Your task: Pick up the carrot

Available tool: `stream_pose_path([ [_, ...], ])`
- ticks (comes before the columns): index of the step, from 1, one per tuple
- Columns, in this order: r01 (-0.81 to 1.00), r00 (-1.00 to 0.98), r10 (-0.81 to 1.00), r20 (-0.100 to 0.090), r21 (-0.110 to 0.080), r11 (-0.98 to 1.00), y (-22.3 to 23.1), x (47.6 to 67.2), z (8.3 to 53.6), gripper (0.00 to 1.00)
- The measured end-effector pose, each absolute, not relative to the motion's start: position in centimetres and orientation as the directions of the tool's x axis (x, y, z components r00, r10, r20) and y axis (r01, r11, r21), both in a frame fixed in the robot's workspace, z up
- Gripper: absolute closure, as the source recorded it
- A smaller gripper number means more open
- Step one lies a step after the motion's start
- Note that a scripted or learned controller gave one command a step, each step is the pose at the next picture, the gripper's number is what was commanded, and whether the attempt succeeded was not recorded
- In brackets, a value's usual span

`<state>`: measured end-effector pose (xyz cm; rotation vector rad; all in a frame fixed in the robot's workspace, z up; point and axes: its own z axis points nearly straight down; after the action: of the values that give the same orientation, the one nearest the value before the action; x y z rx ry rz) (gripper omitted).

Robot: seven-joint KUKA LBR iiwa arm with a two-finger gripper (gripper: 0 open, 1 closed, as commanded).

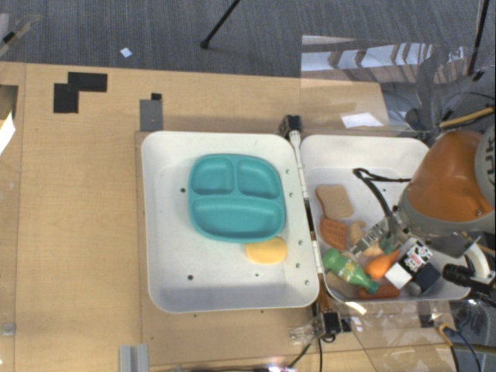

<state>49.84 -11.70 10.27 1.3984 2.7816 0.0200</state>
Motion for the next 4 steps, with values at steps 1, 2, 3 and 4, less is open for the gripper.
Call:
stream_pose_path([
  [1, 0.804, -0.594, 0.805, -0.008, 0.015, 0.594, -4.1, 49.1, 18.8, 1.00],
  [2, 0.808, -0.589, 0.808, -0.006, 0.008, 0.589, -4.4, 49.0, 18.6, 0.00],
  [3, 0.739, -0.674, 0.739, -0.013, 0.014, 0.674, -9.4, 49.8, 9.0, 0.00],
  [4, 0.736, -0.675, 0.737, -0.026, 0.028, 0.676, -9.2, 50.4, 10.7, 1.00],
])
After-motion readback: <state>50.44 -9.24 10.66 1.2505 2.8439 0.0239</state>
